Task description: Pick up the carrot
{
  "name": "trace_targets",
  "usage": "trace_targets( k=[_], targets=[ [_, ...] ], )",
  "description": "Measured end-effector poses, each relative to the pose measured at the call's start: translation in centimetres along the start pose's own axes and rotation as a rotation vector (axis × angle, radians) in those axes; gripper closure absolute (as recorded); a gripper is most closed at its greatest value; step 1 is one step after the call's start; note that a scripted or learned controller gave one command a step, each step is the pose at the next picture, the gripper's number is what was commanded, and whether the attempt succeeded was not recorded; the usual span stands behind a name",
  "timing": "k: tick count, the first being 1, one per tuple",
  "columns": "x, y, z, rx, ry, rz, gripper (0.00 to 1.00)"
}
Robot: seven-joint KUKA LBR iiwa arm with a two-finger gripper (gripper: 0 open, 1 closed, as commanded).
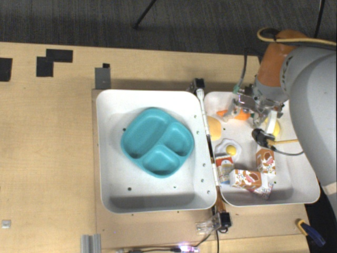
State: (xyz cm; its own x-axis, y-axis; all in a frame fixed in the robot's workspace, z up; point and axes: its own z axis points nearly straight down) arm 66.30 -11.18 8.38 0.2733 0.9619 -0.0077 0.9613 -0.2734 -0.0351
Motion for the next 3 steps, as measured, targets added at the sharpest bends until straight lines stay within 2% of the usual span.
trace_targets(
  k=[1, 2, 3],
  targets=[
    [0.1, 0.2, -1.2, -0.013, -0.001, -0.006, 1.0],
    [0.2, 0.3, -1.3, -0.018, 0.0, -0.009, 0.0],
    [0.3, 0.3, -2.5, -0.013, -0.001, -0.014, 1.0]
  ],
)
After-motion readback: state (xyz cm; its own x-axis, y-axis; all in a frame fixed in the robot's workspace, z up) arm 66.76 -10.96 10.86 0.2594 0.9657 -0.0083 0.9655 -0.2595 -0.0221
